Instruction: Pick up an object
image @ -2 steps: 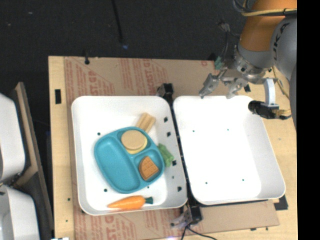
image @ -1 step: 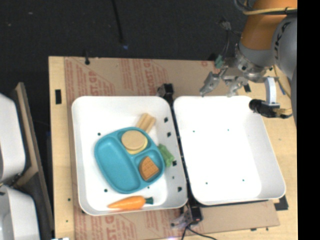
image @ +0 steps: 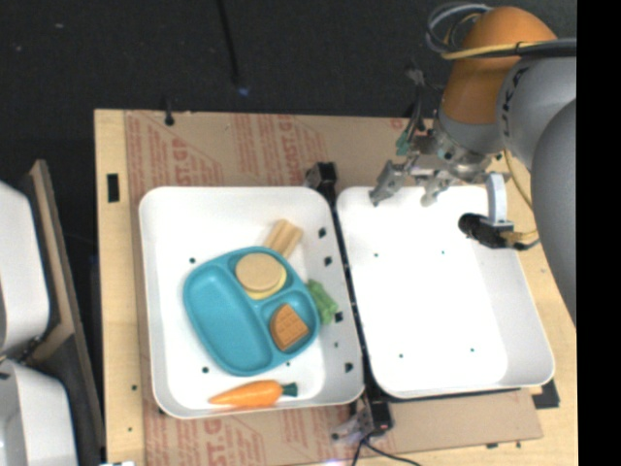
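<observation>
Here the end effector (image: pixel 408 188) hangs over the far rim of the right bin (image: pixel 441 299), its two fingers spread apart and grasping nothing. Below it the white floor of that bin lies bare, with open room on every side up to the raised walls. To its left, across the touching bin edges, the left bin (image: pixel 165 260) holds the objects, packed close. A blue divided tray (image: pixel 225 328) carries a round tan disc (image: pixel 262 273) and a brown ridged piece (image: pixel 289 327). A wooden block (image: pixel 284 236) is partly hidden behind the tray's far edge; a small green item (image: pixel 323 303) at its right edge is hard to identify. An orange carrot (image: pixel 254 393) lies by the near wall.
</observation>
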You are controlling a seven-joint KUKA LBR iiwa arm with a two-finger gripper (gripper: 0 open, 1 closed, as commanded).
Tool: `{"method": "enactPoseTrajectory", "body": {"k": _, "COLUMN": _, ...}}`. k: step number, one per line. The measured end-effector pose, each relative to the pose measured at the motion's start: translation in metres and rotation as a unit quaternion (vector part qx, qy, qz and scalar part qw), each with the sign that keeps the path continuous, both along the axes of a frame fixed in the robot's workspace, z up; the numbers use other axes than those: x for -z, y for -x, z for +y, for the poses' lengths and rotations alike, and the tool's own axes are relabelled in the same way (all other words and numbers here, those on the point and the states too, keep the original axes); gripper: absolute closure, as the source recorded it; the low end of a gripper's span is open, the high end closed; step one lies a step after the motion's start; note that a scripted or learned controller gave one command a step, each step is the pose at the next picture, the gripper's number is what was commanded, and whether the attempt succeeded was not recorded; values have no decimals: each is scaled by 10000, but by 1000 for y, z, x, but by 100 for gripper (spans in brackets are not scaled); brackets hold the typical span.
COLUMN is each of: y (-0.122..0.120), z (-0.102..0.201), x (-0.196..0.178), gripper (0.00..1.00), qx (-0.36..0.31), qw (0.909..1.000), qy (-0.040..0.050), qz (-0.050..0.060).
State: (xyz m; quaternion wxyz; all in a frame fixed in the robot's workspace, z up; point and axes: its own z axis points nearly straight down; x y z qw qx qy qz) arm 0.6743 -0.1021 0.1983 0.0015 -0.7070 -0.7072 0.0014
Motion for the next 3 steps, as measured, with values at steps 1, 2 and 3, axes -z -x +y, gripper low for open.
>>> {"method": "enactPoseTrajectory", "body": {"k": 1, "y": 3, "z": 1, "x": 42, "gripper": 0, "qx": 3, "qw": 10000, "qy": 2, "qz": -6}}
{"method": "enactPoseTrajectory", "body": {"k": 2, "y": 4, "z": 1, "x": 95, "gripper": 0, "qx": 3, "qw": 10000, "qy": 2, "qz": -1}}
{"method": "enactPoseTrajectory", "body": {"k": 3, "y": 2, "z": 0, "x": 81, "gripper": 100, "qx": 6, "qw": 10000, "qy": 3, "qz": -35}}
